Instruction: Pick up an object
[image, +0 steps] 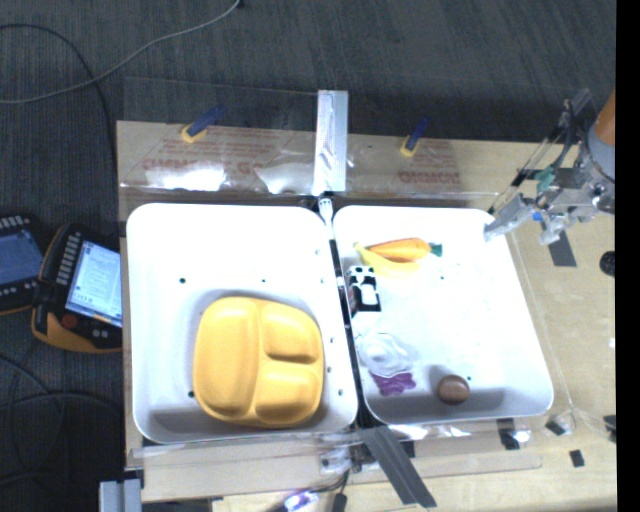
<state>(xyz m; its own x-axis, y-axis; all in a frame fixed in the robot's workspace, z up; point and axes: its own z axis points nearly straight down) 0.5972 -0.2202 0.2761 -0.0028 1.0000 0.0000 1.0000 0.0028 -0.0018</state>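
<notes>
L bin (160, 300): yellow divided tray (259, 358). R bin (520, 330): toy carrot (400, 250) near top, black-white item (364, 288), clear plastic w/ purple bit (390, 368), brown ball (453, 388). Gripper (545, 212) above R bin's top-right corner; can't tell its state.

Both white bins (150, 300) look like smooth matt plastic. The yellow divided tray (258, 362) is smooth plastic w/ a soft sheen (moulded look). Bench (570, 310) is pale, matt wood; the floor (100, 50) is rough dark carpet.
</notes>
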